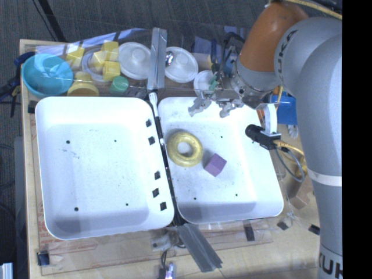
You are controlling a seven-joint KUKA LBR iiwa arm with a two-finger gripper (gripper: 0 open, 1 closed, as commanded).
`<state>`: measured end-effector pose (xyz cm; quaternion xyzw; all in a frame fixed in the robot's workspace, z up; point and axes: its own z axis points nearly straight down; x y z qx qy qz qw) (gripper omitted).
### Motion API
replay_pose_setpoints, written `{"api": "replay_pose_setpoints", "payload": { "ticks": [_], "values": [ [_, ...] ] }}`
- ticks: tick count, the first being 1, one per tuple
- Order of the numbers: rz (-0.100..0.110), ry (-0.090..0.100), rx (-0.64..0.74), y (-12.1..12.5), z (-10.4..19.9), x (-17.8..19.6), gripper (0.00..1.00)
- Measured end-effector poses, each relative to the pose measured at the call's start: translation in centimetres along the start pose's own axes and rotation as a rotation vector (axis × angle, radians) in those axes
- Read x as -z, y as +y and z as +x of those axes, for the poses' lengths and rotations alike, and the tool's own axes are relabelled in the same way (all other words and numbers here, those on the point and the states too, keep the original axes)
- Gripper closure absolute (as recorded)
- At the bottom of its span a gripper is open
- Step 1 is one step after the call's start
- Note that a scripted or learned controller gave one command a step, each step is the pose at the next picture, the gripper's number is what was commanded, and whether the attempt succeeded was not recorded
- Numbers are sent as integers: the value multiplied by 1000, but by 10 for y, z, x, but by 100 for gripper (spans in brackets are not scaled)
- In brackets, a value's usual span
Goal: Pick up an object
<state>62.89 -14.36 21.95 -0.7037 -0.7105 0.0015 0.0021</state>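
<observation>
A yellow ring (185,149) lies in the right bin (244,199), near its left wall. Just to its lower right sits a small purple cube (215,165). My gripper (210,107) hangs over the far end of the right bin, above and behind the ring. Its two fingers (197,106) are spread apart with nothing between them. The grey arm with its orange band comes in from the upper right.
The left bin (93,167) sits beside the right one, with a divider of black clips between them. Behind the bins stand a blue bowl (46,74), yellow cups, white lids (135,60) and other clutter. Cables hang at the right bin's right side.
</observation>
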Motion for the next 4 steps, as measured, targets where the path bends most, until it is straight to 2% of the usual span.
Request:
{"api": "replay_pose_setpoints", "payload": {
  "ticks": [1, 2, 3, 4],
  "values": [
    [-18, -2, -92, -14, -19, -111, 0],
    [-11, -2, -33, -47, -6, -125, 0],
    [-11, -12, -31, -47, -11, -116, 100],
    [-5, -1, -65, -30, -29, 13, 100]
  ]
}}
